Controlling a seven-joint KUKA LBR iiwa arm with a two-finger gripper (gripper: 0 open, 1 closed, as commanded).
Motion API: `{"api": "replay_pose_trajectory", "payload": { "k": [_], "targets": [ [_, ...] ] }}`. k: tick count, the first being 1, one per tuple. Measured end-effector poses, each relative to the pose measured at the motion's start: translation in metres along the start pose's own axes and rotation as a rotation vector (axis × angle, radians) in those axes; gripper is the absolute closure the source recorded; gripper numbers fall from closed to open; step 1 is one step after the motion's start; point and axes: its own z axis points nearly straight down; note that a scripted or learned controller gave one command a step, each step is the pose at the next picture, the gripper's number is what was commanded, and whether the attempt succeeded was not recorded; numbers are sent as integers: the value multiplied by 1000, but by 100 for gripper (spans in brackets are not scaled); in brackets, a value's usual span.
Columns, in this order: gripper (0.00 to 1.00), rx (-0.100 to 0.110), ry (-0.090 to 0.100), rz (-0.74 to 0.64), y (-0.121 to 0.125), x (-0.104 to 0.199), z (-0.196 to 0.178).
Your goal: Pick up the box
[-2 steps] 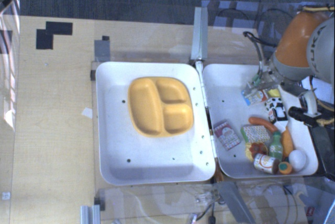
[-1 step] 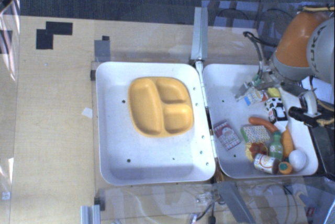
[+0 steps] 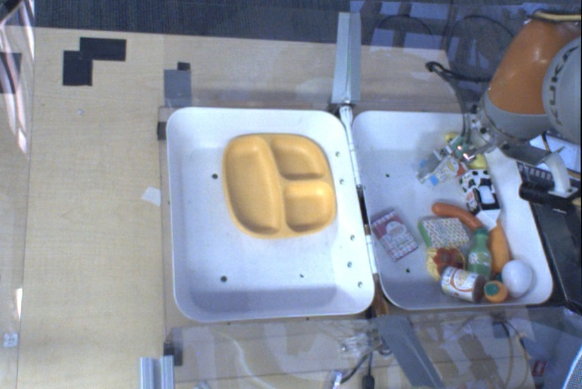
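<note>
A small pinkish box (image 3: 393, 235) lies flat near the left side of the right bin (image 3: 391, 142). A black-and-white patterned box (image 3: 479, 190) lies further right, close to a third patterned box (image 3: 444, 233). The gripper (image 3: 470, 144) hangs at the bin's far right, above a colourful packet (image 3: 438, 164) and just beyond the black-and-white box. It is well apart from the pinkish box. The arm's orange band (image 3: 532, 69) rises behind it.
A yellow divided tray (image 3: 277, 183) sits in the left bin (image 3: 195, 224). The right bin's near corner holds a sausage (image 3: 457, 214), a green bottle (image 3: 479, 253), a carrot (image 3: 499, 246), a can (image 3: 459, 284) and a white egg (image 3: 516, 276). A metal divider (image 3: 346, 60) stands between the bins.
</note>
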Motion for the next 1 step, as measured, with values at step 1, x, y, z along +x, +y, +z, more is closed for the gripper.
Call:
{"api": "replay_pose_trajectory", "payload": {
  "k": [1],
  "targets": [
    [100, -14, -20, -2, 3, -4, -12]
  ]
}}
